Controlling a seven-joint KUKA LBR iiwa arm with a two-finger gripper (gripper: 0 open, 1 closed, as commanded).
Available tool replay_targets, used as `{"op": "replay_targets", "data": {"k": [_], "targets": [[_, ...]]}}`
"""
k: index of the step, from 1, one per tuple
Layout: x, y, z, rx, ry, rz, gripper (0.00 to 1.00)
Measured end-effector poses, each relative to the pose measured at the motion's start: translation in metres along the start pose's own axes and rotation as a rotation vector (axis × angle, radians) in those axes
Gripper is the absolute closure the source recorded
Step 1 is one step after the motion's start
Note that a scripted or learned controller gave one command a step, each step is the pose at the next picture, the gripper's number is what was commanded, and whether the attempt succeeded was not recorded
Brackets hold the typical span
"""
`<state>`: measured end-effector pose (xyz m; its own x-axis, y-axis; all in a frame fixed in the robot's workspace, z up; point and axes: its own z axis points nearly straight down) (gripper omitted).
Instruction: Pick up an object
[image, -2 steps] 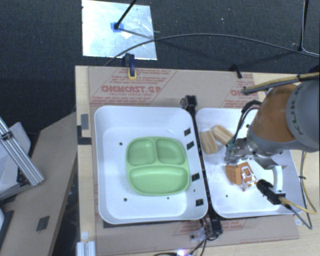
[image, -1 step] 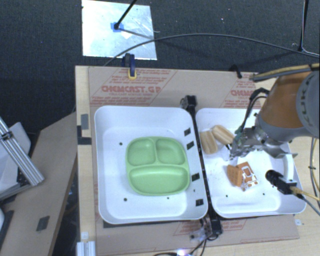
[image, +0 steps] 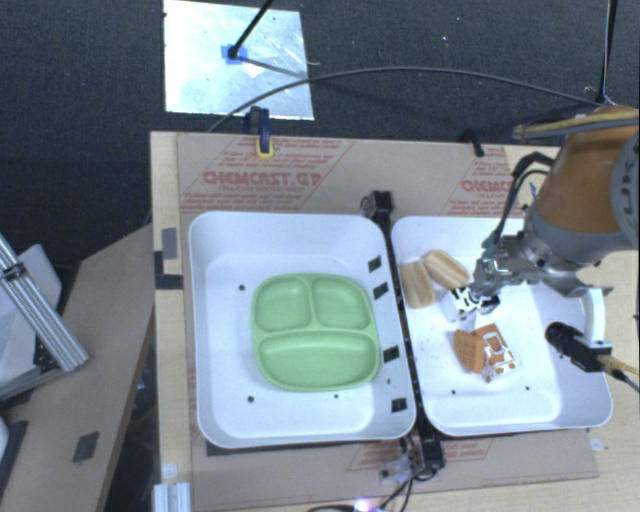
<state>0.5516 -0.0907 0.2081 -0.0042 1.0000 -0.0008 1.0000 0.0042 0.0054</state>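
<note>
Hand in right bin, small item part-hidden

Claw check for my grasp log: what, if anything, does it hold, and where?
Cannot be told: the claw sits right at a small black-and-white thing in the right bin.

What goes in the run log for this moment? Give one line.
grey arm over right white bin | near small black-and-white object | grasp unconfirmed | green divided plastic plate in left white bin

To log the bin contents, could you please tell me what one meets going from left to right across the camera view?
Green divided plate → two tan bread-like pieces → orange-and-white piece.
</note>
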Motion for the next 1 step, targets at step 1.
{"op": "replay_targets", "data": {"k": [1], "targets": [[-0.0003, 0.0017, -0.0397, 0.0, 0.0, 0.0, 1.0]]}}
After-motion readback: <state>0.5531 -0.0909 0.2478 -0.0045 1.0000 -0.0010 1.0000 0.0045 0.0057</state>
